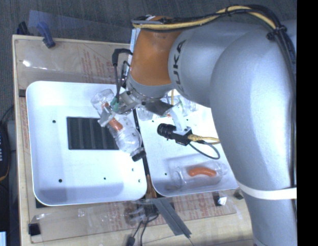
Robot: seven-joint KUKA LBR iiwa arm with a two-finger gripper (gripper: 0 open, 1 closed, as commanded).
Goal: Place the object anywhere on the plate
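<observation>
My gripper [117, 106] hangs below the orange-banded wrist, over the right side of the left bin [51, 183]. Right at it lies a crumpled clear plastic object [125, 135] with orange and green bits inside, stretching down towards the divider between the bins. Whether that object is gripped or only lies beneath the gripper is unclear. A clear shallow plate [179, 176] sits at the near end of the right bin [159, 158], with an orange elongated item [202, 172] on it.
A dark ribbed rectangle [87, 133] lies in the middle of the left bin. A black cylinder with a yellow cable [172, 131] sticks out over the right bin. The bulky grey arm [241, 86] covers most of the right bin.
</observation>
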